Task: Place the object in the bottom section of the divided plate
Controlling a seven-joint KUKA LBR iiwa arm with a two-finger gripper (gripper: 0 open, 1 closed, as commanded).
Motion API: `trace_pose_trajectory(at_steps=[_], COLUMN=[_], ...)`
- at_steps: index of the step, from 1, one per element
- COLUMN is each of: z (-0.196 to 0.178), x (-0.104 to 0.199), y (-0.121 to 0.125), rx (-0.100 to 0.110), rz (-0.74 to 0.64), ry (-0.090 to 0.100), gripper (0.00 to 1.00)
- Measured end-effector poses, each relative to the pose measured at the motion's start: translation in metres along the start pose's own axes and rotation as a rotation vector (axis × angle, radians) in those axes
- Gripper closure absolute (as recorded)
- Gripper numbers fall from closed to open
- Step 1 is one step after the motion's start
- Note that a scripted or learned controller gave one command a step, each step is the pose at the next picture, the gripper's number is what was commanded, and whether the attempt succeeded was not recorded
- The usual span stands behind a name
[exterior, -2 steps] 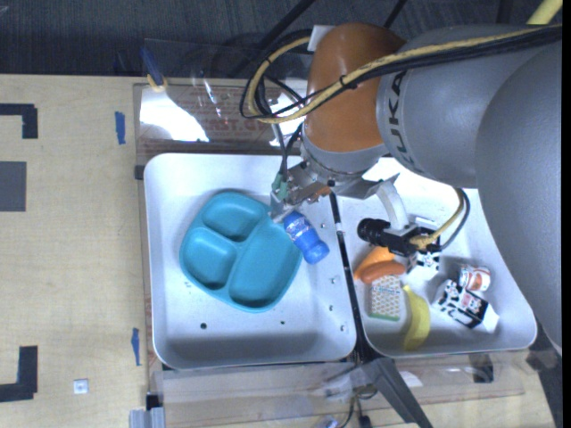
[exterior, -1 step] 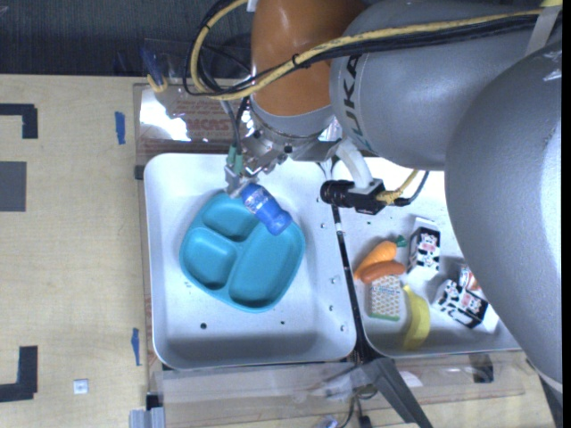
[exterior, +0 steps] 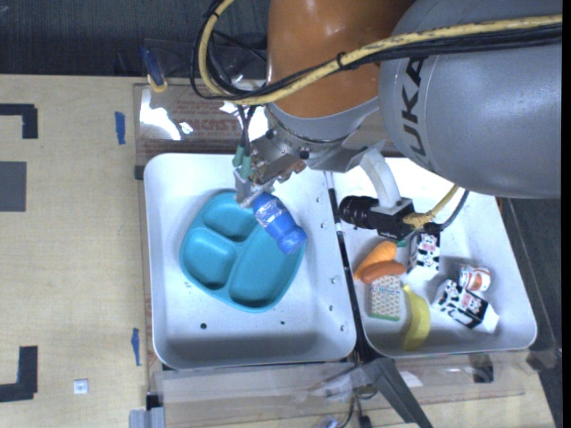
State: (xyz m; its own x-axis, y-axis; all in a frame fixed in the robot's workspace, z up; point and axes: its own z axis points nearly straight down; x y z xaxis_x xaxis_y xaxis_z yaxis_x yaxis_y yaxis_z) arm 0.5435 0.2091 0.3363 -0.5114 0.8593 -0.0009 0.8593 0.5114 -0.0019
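— Found the bottle [exterior: 278, 224]?
— Yes. Small, clear with a blue band, tilted, at two o'clock on the divided plate [exterior: 214, 257], overlapping the rim there. Lower end toward four o'clock, upper end toward eleven.
— And the gripper [exterior: 250, 185]?
— At one o'clock of the plate, right at the bottle's upper end, touching or nearly so. Pinching, spread or pressed together: cannot tell from up here.
— Down in the bottom section, then?
— Hard to say. Seen over the upper right edge of the large section on the plate's five o'clock side. Resting or lifted: cannot tell.
— Placement of the plate?
— Middle of the left bin [exterior: 169, 328]. Blue, with three sections: one at twelve, one at nine, the large one at five.
— Anything out at three o'clock?
— The right bin [exterior: 513, 328], set against the left one. Inside, an orange piece [exterior: 379, 259] at ten o'clock, a pale meshed card [exterior: 386, 297] just below, a yellow piece [exterior: 417, 319] at seven, a black-and-white carton [exterior: 464, 308] near the middle, and a small red-and-white can [exterior: 475, 279] just above that.
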Motion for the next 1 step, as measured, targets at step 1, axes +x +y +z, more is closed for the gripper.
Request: trace_pose_trajectory(at_steps=[1], z=[-0.0002], x=[0.0002], y=[0.0], rx=[0.0], rz=[0.0], ry=[0.0], gripper=[0.0])
